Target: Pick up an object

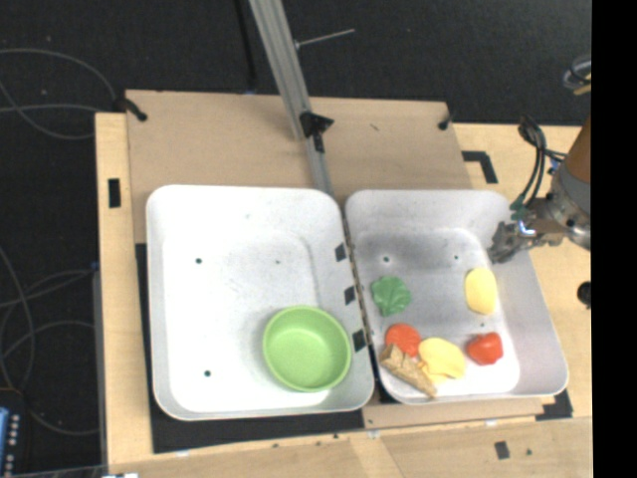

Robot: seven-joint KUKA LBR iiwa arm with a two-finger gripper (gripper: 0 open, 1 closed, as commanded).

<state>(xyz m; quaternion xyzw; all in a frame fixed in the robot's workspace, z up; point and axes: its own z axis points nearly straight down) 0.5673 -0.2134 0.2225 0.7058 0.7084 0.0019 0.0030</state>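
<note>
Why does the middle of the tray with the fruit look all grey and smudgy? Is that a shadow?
In the camera view, the right shallow white bin has a soft dark patch across its floor, likely a shadow or scuffing; I can't tell which. The round green plastic bowl looks evenly lit, without glare, and the whole picture is slightly soft.
</note>
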